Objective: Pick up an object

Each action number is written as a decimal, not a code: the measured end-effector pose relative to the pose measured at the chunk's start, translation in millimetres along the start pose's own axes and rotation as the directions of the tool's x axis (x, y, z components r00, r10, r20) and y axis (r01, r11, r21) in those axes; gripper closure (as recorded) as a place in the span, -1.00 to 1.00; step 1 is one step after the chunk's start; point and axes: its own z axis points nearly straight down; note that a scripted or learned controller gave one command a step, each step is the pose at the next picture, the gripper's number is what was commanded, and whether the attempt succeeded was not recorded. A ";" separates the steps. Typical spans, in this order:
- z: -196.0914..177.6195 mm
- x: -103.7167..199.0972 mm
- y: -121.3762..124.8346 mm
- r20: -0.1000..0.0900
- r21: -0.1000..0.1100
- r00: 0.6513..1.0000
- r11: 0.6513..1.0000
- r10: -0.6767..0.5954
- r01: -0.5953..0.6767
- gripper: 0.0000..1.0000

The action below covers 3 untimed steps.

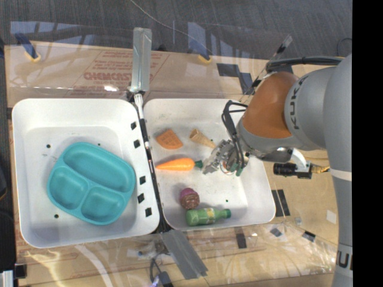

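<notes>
Just left of my fingers point(214, 162) lies the carrot point(175, 165). I cannot tell their state. I'm approaching; next, descend squarely.

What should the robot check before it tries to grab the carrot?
1. Carrot lies in the right bin, in the open: ok.
2. Gripper is near the carrot's green tip, just to its right: ok.
3. Nothing on top of the carrot: ok.
4. Room around it: the orange wedge and the cone lie apart from it: ok.
5. Gripper height above the bin floor: cannot tell.
6. Bottle and dark ball are out of the way, nearer the front wall: ok.
</notes>
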 end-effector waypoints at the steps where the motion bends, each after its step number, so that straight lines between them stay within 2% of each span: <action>1: 11.2 -15.9 100.9 0.002 -0.003 0.970 0.970 0.242 -0.242 1.00; 2: 10.1 -42.0 110.3 0.003 -0.003 0.777 0.777 0.629 -0.629 1.00; 3: 10.6 -37.7 120.1 0.001 -0.002 0.446 0.446 0.895 -0.895 1.00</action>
